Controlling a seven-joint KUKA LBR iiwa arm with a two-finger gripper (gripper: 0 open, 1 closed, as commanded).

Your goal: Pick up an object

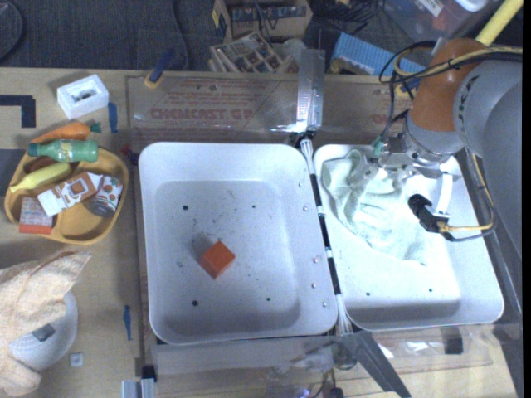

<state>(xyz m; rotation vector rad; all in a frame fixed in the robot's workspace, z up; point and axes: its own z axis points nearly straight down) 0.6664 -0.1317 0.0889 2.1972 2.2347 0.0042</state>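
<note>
Gripper [390, 166] is sitting down in the right bin [465, 301], pressing into a crumpled pale cloth [365, 201]; grasp state cannot be told. Orange block [218, 259] is lying well off to its left, in the left bin [166, 172].

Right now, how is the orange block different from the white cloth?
The orange block is small, boxy and bright; the white cloth is large, crumpled and pale. The block sits alone in the left bin; the cloth lies in the right bin, beneath the gripper. Both rest on bin floors.
</note>
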